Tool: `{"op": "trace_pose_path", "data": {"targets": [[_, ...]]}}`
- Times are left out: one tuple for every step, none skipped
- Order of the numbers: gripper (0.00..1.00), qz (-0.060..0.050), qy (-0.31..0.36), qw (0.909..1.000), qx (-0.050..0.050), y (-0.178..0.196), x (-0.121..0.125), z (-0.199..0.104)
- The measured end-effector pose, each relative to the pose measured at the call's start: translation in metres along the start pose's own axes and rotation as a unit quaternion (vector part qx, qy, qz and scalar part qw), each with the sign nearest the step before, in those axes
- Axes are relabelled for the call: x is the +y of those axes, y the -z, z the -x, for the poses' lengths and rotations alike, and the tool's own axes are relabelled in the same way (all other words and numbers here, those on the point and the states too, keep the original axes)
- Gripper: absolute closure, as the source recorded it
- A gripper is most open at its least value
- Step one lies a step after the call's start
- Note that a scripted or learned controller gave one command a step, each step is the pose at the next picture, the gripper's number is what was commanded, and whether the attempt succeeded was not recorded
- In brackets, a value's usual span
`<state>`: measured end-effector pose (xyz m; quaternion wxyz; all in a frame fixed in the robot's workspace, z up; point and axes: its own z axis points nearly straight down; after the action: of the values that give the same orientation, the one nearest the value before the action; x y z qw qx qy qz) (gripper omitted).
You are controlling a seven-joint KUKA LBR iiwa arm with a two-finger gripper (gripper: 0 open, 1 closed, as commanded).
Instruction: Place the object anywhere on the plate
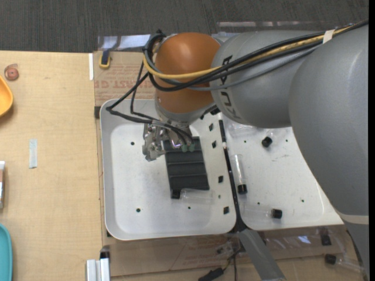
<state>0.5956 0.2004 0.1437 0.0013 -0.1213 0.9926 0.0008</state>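
Tan bench (53, 215) bears the left bin (117, 215), and the gripper (153, 148) hangs low over that bin's middle; open or closed, I cannot tell. A small black piece (266, 140), possibly the object, lies right of that bin. Probably the pick stage: next comes a sure grasp.

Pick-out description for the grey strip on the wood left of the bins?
Start at the pale wooden board left of the left white bin. Near its left edge lies a small flat grey strip, below the orange curved piece. It alone is thin, straight and grey.
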Motion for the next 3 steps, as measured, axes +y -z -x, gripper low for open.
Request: {"op": "trace_pose_path", "data": {"targets": [[1.0,0.0,0.175,0.9845,-0.001,-0.046,0.011,0.069],[1.0,0.001,0.45,0.8931,-0.001,-0.051,0.002,0.04],[1.0,0.001,0.592,0.806,-0.002,-0.05,0.008,0.038]]}}
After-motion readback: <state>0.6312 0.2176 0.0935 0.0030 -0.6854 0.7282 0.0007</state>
